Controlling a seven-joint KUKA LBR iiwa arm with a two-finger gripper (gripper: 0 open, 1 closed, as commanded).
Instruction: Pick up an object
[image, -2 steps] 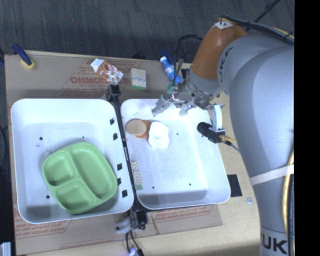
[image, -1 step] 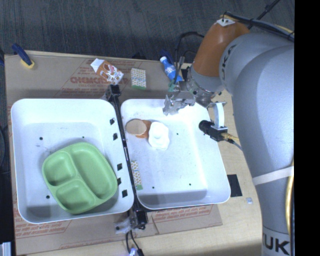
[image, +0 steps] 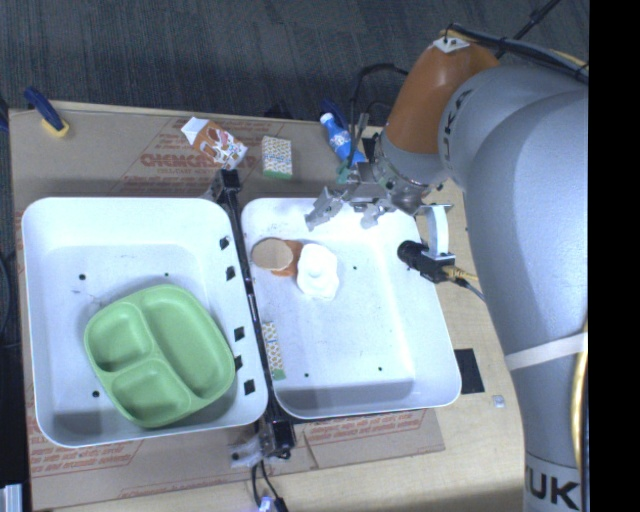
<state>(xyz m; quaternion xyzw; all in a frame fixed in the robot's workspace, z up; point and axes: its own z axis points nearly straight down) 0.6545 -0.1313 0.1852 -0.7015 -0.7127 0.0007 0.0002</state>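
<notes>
I see my two-finger metal gripper (image: 345, 207) spread and empty over the right white bin's (image: 400, 385) far edge. The white rounded plastic lump (image: 319, 270) lies just below-left of it, touching a tan cup (image: 273, 255).

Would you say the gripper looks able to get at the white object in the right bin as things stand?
Probably yes. The gripper hangs over the right bin's far edge, close to the white object, with nothing lying over it. The brown cup touching its side might crowd one finger.
</notes>
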